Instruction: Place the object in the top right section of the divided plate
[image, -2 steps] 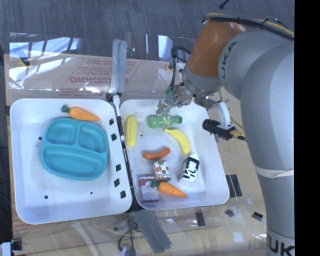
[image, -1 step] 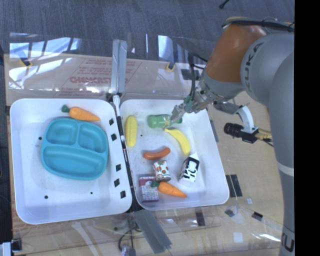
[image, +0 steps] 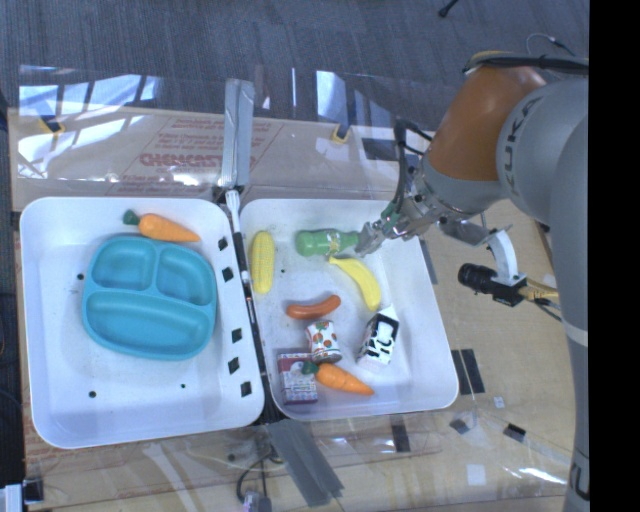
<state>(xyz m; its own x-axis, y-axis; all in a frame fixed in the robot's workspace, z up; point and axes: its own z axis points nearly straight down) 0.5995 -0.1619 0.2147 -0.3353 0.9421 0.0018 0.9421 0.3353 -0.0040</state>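
1. Wood-toned tabletop (image: 520, 400) is carrying two white bins side by side, with clear plastic sheeting lying behind them.
2. Sitting in the left bin (image: 60, 400) is a blue divided plate (image: 150, 296), its two smaller sections facing the far side and its one long section facing the near side.
3. Just beyond the plate's far right edge, a carrot (image: 165, 229) is lying on the bin floor, close to the plate.
4. Lying in the right bin (image: 425, 350) are several things: a corn cob (image: 262, 261) by the left wall, a green bottle (image: 322, 242) on its side at the far end, a banana (image: 361, 281) just next to it, and a sausage (image: 313, 306) near the middle.
5. Nearer the front, a small can (image: 322, 341), a black-and-white carton (image: 379, 338), a dark red box (image: 295, 376) and a second carrot (image: 344, 379) are crowding together; this carrot is resting against the box.
6. Reaching in from the right, the grey arm (image: 530, 130) is hanging over the far end of the right bin.
7. Its gripper (image: 372, 238) is sitting low at the bottle's right end, just above the top of the banana.
8. Whether the jaws are wide, narrow or holding anything, I cannot tell; they are too small and blurred.
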